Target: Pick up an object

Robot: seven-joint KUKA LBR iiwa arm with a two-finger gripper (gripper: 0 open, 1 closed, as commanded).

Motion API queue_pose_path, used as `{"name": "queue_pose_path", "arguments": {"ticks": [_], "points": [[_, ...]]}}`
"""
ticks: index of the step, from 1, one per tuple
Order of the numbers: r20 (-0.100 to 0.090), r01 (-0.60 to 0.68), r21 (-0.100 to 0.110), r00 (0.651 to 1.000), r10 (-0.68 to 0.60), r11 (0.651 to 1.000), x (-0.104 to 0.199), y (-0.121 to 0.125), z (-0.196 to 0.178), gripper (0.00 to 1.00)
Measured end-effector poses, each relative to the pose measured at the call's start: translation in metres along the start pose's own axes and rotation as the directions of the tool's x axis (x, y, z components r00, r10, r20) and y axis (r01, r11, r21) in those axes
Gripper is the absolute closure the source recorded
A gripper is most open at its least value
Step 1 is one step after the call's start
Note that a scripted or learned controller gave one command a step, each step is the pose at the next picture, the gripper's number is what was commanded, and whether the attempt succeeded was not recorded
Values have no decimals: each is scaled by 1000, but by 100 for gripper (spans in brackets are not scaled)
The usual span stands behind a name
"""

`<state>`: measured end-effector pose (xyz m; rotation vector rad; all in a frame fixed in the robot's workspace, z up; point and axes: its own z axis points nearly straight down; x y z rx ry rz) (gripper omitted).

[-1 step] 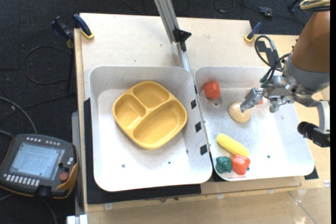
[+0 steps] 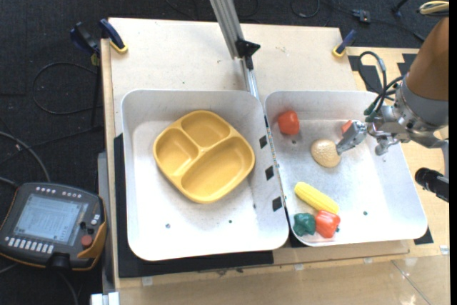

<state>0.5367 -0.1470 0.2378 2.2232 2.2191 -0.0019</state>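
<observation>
at the near edge of the right bin (image 2: pixel 400 203), close to its near-left corner, a red and green toy vegetable (image 2: pixel 318 223) lies against the rim. just behind it, touching or nearly so, lies a yellow corn cob (image 2: pixel 316 197), set at a slant. further back, about mid-bin, sits a tan rounded object (image 2: pixel 325 153). the gripper (image 2: pixel 360 136) hangs just to the right of this object, near the bin's right side, with a small red piece (image 2: pixel 347 127) beside it; whether the jaws are open or closed cannot be told, and nothing is seen held. toward the far-left corner of the right bin rests a red tomato-like ball (image 2: pixel 288 122), well apart from the gripper. the left bin (image 2: pixel 143 225) carries a yellow divided plate (image 2: pixel 205 156) near its middle. both bins stand side by side on the worktop (image 2: pixel 178 53), whose far corners bear yellow clamps (image 2: pixel 116 41). a control pendant (image 2: pixel 50 221) lies on the floor off the worktop's near-left corner.
</observation>
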Motion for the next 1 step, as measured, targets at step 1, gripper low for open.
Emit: {"name": "queue_pose_path", "arguments": {"ticks": [1], "points": [[4,7,-13,1000,-7,1000,-19,85,-127,0]]}}
